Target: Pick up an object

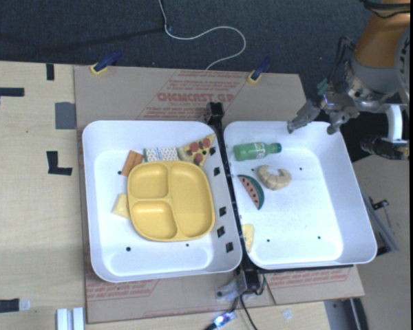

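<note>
A yellow divided plate (171, 200) fills most of the left bin (96, 184), with a few flat pieces tucked around its upper and left edges. In the right bin (344, 205), a watermelon slice (252, 190) lies near the dividing wall, a pale croissant-shaped piece (274, 177) just beside it, and a green bottle (257, 150) on its side above them. Farther back, the gripper (318, 120) hangs over the right bin's far rim, well apart from the items; its fingers are spread wide and hold nothing.
</note>
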Controlling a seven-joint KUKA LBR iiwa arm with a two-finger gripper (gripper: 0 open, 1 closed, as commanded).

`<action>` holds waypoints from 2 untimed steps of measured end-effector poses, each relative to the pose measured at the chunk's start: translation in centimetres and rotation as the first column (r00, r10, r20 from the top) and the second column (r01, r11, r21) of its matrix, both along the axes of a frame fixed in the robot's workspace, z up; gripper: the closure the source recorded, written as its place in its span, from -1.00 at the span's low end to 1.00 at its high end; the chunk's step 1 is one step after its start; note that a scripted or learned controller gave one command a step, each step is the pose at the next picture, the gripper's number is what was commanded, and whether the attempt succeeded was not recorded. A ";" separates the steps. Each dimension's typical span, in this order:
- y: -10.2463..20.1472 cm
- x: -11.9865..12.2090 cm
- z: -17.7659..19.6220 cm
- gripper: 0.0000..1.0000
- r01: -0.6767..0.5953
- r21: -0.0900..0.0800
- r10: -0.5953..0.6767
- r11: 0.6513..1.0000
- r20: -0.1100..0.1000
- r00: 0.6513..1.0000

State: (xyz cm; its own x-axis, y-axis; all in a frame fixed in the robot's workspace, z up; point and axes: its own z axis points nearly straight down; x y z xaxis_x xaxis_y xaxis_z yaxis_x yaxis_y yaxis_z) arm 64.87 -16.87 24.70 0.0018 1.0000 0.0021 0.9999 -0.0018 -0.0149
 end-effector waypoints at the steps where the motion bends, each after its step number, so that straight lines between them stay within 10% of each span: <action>1: 0.0 0.2 0.9 -1.00 -0.003 -0.003 0.003 1.000 0.013 1.000; 2: 0.1 -0.2 -3.5 -1.00 -0.004 -0.003 0.004 1.000 0.010 1.000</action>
